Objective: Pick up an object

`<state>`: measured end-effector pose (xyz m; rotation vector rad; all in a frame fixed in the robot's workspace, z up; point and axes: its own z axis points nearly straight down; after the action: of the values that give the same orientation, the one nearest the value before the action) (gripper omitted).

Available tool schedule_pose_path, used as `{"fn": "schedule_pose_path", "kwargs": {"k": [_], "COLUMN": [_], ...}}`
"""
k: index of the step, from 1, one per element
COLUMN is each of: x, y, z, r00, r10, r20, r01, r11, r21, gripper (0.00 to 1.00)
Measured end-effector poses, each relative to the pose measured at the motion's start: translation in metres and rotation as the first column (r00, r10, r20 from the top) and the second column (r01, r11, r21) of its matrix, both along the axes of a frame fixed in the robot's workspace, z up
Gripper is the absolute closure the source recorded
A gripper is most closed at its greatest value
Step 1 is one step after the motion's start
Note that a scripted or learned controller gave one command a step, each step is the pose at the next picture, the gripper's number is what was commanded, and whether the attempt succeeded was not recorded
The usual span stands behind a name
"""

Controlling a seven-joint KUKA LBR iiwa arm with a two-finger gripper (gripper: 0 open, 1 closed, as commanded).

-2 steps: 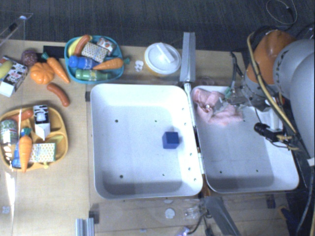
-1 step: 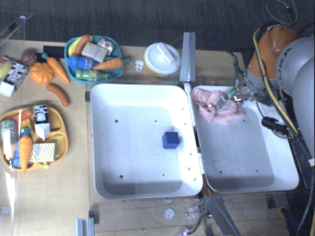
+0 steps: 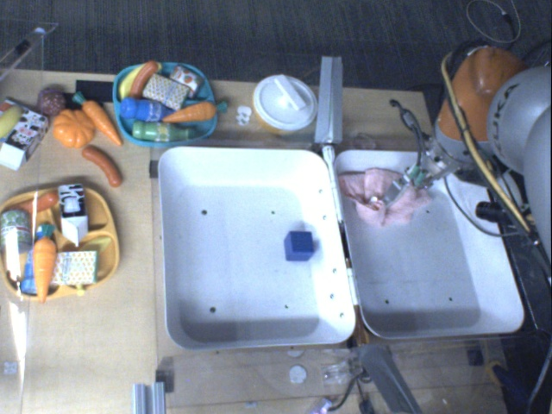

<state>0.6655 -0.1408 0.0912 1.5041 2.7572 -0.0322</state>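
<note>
A crumpled pink cloth (image 3: 373, 195) lies at the back left of the right bin (image 3: 448, 309). My gripper (image 3: 404, 186) reaches in from the right and sits low on the cloth's right part, touching or just above it. The cloth rests on the bin floor. A small blue cube (image 3: 299, 245) sits alone near the middle right of the left bin (image 3: 224, 317), far from the gripper.
The arm's orange band (image 3: 474, 84) and grey body stand over the right bin's back right corner, with cables trailing beside. A white lidded bowl (image 3: 285, 102) stands behind the bins. Toy food in a blue bowl (image 3: 164, 102) and a yellow plate (image 3: 56, 244) lie to the left.
</note>
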Motion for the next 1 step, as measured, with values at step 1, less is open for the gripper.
{"fn": "schedule_pose_path", "kwargs": {"k": [1], "x": [0.0054], "y": [0.0065], "z": [0.0130], "r00": [1.000], "r10": [0.008], "r20": [0.020], "r01": [-0.008], "r11": [1.000], "r21": [0.007], "gripper": [1.00]}}
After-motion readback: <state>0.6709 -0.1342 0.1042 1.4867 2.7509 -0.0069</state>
